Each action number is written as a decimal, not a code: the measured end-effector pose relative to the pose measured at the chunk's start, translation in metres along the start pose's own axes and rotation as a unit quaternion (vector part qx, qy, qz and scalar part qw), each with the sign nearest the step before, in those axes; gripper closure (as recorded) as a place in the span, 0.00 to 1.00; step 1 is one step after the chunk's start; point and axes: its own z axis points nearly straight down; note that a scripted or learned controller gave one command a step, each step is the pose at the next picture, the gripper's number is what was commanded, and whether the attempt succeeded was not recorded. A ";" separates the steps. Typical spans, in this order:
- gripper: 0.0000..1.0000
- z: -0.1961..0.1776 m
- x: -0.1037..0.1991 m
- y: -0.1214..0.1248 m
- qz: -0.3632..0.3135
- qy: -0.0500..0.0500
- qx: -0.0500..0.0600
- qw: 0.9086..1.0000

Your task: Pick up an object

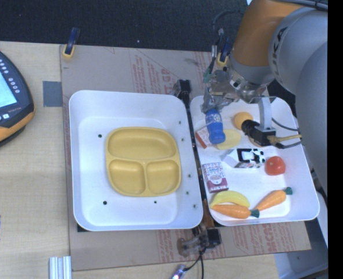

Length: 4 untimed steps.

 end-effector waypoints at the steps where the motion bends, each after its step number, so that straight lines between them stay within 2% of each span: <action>1: 0.00 0.000 0.000 0.000 0.000 0.000 0.000 1.000; 2: 0.00 0.018 -0.055 0.016 0.001 -0.001 -0.001 1.000; 3: 0.00 0.018 -0.023 -0.030 -0.001 -0.001 0.001 1.000; 4: 0.00 0.018 -0.068 0.016 0.001 0.000 0.000 1.000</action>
